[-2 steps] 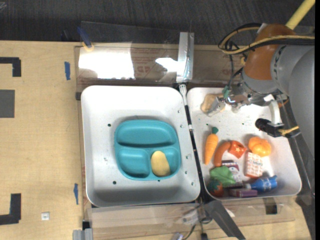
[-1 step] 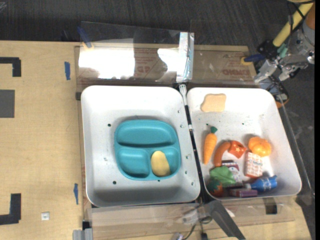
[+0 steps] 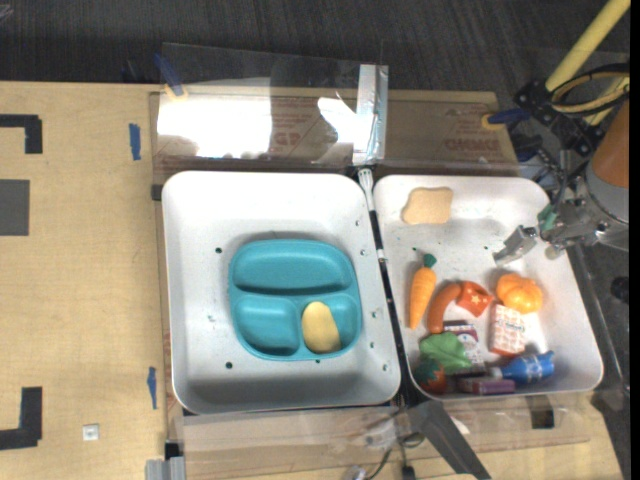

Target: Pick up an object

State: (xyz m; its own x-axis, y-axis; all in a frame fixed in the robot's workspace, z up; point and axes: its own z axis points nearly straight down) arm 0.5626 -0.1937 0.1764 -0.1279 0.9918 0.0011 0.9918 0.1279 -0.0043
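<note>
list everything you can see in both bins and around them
left bin: 1, white, left half of the bench
divided tray: 1, teal, middle of the left bin
potato-like piece: 1, yellow, tray's lower right compartment
right bin: 1, white, beside the left bin
bread slice: 1, tan, right bin's top left
carrot: 1, orange with green top, right bin's left side
orange fruit: 1, orange, right bin's right side
small toy foods: cluster, red, green, white, blue, count unclear, right bin's lower part
clear sheet: 1, transparent, behind the bins
gripper: 1, grey, over the right bin's upper right
</note>
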